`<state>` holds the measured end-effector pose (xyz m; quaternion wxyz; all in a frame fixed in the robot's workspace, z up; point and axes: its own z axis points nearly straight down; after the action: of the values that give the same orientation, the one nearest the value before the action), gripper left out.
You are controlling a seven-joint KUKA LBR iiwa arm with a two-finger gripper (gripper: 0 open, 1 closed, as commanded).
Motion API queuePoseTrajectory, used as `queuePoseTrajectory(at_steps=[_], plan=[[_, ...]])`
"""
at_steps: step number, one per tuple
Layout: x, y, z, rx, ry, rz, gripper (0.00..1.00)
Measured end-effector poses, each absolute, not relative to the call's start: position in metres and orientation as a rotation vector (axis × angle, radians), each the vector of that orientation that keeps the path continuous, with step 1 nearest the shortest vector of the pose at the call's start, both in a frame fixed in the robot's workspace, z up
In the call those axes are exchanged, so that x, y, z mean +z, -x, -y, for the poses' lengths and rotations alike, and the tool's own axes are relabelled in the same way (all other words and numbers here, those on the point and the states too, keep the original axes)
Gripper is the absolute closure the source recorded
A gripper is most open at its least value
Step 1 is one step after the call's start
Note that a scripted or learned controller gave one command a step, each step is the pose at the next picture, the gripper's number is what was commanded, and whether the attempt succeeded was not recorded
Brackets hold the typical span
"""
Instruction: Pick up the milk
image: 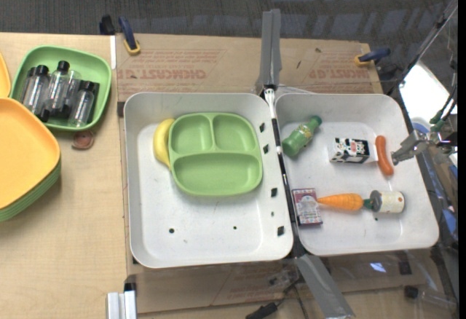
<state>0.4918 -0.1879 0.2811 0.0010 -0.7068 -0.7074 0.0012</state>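
The milk (350, 150) is a small carton with a black-and-white cow pattern, lying on its side in the upper middle of the right bin (415, 237). My gripper (403, 153) is at the right edge of that bin, low and just right of a red sausage (383, 155). The sausage lies between the gripper and the milk. Nothing is visibly held.
In the right bin are a green bottle (301, 135), a carrot (341, 202), a cream cylinder (390, 201) and a maroon box (306, 207). The left bin (204, 230) holds a green divided plate (215, 153) over a yellow item (161, 141). A green tray of bottles (61, 88) and orange plates (25, 157) sit at far left.
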Motion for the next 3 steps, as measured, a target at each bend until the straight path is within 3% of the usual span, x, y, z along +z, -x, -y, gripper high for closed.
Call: queuePoseTrajectory(at_steps=[1,2,3], plan=[[0.139,-0.59,0.165,0.002,1.925,2.481,0.0],[0.09,-0.537,0.174,0.002,1.913,2.489,0.0],[0.092,-0.606,0.171,0.0,1.803,2.574,0.0]])
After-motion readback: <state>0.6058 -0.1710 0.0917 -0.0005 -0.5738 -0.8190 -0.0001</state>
